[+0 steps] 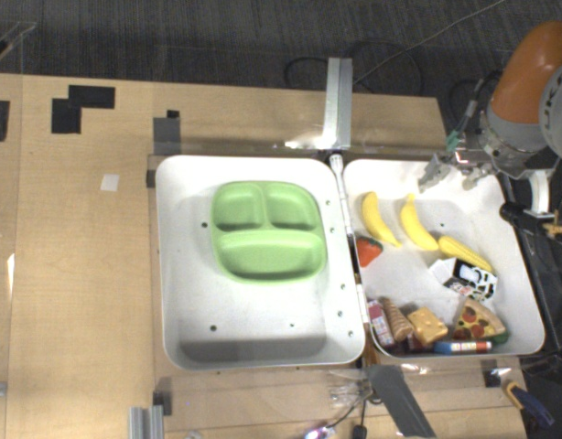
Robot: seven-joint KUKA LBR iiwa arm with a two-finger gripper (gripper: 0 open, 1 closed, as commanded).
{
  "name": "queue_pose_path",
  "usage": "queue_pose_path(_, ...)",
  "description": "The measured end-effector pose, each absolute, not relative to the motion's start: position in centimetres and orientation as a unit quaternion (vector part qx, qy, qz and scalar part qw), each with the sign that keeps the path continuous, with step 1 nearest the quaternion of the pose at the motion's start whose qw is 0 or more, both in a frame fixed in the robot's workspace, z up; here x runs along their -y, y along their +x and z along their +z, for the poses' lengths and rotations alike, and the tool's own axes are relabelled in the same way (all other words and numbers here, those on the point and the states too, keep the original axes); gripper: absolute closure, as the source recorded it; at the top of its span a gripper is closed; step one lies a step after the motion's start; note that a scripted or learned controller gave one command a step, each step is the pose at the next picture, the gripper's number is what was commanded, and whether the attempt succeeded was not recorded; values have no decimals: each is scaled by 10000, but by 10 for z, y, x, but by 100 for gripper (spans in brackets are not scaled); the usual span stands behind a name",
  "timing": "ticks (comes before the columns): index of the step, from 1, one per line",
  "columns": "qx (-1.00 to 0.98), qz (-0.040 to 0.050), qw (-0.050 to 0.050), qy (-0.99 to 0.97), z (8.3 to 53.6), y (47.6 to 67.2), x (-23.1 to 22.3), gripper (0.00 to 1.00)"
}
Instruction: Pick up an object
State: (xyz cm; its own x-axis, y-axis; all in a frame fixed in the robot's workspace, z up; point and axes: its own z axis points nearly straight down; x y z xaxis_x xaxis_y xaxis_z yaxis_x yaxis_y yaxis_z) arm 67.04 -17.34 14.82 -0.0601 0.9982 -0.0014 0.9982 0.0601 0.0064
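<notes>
1. Where the right bin (528,332) comes nearest the camera, its front edge carries a tight cluster: a pizza slice toy (476,319), a cracker-like piece (426,325), a dark brown piece (396,323) and a red marker (464,345) lie touching or overlapping; judged a poor first target, since fingers would likely catch a neighbour.
2. Just behind the cluster lies a small black-and-white item (473,280); its form is too small to tell.
3. Towards the middle of that bin sit a corn cob (464,251), two bananas (418,224) and (379,219) lying side by side but apart, and a red-orange piece (368,251) against the dividing wall; the bananas have bare floor around them and are judged the easiest objects to pick.
4. In the left bin (189,337) a green divided plate (267,230) lies flat near the centre, well apart from the walls.
5. At the far right corner the hand (452,166) hovers over the right bin's back rim, carrying nothing; whether its fingers stand wide or narrow I cannot tell.
6. Recommended approach: bring the hand over the nearer banana; turn the wrist so the fingers straddle its short width; descend straight until close to the bin floor; close, then lift slowly and confirm the object rises with the fingers.
7. The desk (80,245) bears both bins.
</notes>
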Motion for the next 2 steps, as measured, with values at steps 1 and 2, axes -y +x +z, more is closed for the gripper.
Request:
queue_pose_path(1, -7690, 26, 32, 6393, 89, 646, 122, 0)
queue_pose_path(2, -7692, 61, 60, 6389, 103, 649, 121, 100)
